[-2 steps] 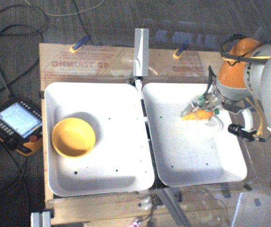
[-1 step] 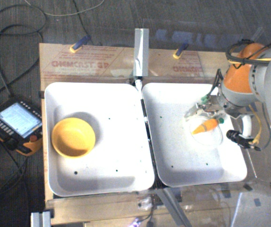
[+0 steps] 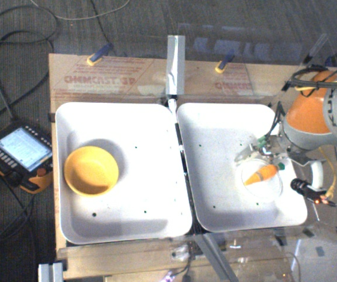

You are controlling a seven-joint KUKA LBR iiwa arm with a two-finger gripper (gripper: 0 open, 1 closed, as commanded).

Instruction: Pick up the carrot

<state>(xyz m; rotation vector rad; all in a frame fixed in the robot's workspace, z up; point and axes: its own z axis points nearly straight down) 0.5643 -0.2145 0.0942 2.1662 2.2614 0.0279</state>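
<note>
End effector (image 3: 261, 155) low in right bin (image 3: 215, 210), carrot (image 3: 261, 174) just beneath it

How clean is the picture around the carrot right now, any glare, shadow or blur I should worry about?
Camera view: the carrot is small but distinct, orange on white; the gripper above it is soft and cluttered, its fingers hard to resolve; the right bin is evenly lit with no glare; the yellow bowl casts a soft shadow up and right in the left bin.

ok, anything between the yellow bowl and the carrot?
Camera view: bare white bin floor and the two bins' adjoining rims between yellow bowl and carrot.
</note>
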